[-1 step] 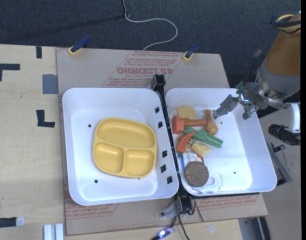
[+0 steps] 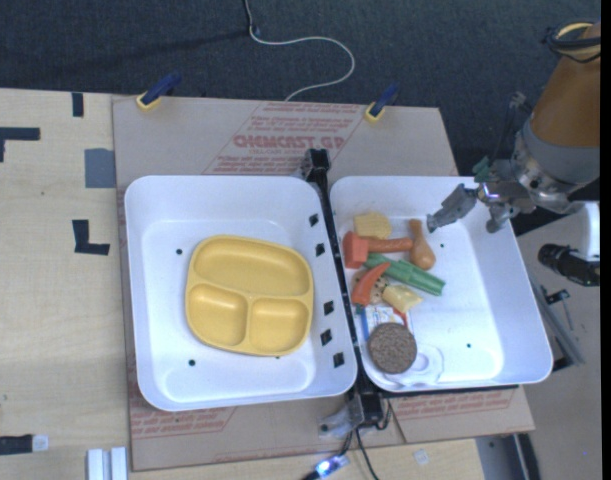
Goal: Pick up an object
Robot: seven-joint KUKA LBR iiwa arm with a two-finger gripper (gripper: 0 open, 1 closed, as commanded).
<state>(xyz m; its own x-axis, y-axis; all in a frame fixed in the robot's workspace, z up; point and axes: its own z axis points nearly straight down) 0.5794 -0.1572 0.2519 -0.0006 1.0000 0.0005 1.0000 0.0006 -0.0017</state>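
Note:
The right bin [image 2: 490,308] holds a heap of toy foods at its left side: a yellow piece [image 2: 372,226], an orange carrot [image 2: 421,247], a red piece [image 2: 356,248], a green bean [image 2: 416,277], a pale yellow piece [image 2: 401,297] and a round brown patty [image 2: 392,347]. My gripper [image 2: 473,213] hangs over the bin's back right part, just right of the carrot and apart from it. It is open, with nothing between its fingers.
A yellow divided plate [image 2: 250,295] lies in the left bin [image 2: 155,268]. The ridge between the bins [image 2: 330,258] runs just left of the food heap. A white cable [image 2: 305,58] loops over the dark surface behind the bench.

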